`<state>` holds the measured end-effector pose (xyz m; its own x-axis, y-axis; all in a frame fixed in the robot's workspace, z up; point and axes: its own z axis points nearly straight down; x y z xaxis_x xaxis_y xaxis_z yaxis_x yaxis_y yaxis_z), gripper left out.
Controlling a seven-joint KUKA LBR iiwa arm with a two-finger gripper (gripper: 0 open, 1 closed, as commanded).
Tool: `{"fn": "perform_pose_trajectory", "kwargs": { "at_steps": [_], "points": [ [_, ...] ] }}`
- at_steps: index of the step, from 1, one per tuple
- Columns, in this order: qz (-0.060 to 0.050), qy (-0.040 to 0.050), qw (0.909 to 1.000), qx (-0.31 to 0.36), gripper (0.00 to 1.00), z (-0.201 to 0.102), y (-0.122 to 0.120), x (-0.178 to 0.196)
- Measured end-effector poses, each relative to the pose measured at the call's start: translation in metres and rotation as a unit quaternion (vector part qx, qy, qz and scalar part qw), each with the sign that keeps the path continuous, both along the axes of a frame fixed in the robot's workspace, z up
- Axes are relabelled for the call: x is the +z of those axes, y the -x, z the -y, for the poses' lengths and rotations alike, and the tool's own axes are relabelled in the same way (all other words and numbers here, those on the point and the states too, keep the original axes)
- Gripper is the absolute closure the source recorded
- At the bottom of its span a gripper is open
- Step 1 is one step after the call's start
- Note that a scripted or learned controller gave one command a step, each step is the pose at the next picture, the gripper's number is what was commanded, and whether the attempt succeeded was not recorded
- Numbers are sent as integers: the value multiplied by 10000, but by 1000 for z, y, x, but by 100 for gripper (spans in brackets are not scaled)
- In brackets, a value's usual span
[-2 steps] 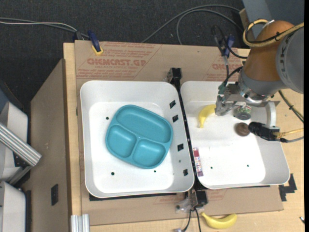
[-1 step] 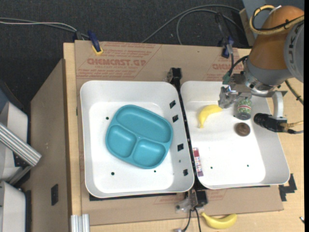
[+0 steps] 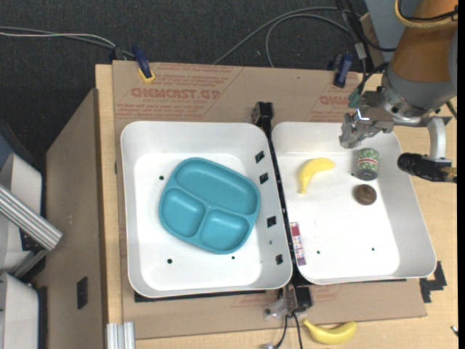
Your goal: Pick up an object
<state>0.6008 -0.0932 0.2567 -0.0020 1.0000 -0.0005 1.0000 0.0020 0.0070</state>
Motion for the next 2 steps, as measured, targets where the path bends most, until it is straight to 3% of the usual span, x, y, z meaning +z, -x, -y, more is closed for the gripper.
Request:
{"fn": "perform_pose_trajectory", "kwargs": {
  "at_steps": [2],
  "points": [
    [-58,-13,10000,15,100,-98,15,-24]
  ]
}}
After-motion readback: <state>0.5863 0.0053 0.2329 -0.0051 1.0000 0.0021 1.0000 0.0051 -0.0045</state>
